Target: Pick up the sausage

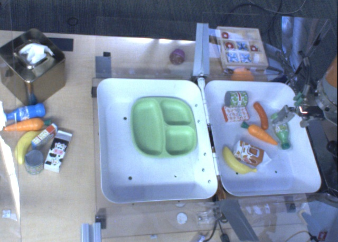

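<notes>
The fingers (pixel 289 113) sit at the right edge of the frame, over the right rim of the right bin (pixel 296 180), just above a green bottle (pixel 283 134); whether they are apart or together cannot be told. The sausage (pixel 261 115) lies free on the bin floor just left of them, slanted, in the bin's upper middle. Below it lies a carrot (pixel 261 133); to its left stand a green can (pixel 236 98) and a small red packet (pixel 235 113). A banana (pixel 236 163) and a carton (pixel 249 154) lie lower down. The left bin (pixel 116 177) holds a green divided plate (pixel 162 126).
</notes>
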Action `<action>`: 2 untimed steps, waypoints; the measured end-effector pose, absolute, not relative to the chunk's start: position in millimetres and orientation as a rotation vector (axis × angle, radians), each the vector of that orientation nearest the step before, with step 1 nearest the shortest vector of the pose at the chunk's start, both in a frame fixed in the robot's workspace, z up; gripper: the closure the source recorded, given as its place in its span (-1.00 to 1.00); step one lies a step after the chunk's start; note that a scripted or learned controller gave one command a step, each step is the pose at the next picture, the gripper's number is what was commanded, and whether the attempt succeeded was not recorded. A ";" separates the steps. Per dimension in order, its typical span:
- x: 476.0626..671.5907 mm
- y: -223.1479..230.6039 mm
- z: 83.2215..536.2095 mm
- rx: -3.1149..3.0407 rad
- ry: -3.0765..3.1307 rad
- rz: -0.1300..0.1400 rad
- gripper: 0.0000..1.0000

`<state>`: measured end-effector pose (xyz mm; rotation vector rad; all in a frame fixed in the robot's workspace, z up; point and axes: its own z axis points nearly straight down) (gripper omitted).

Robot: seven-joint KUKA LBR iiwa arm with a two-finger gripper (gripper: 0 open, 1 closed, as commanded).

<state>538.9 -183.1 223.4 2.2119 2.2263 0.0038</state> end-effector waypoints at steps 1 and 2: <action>601.8 -181.1 139.4 2.254 2.185 0.002 -1.00; 602.8 -190.7 107.5 2.362 2.020 0.047 -1.00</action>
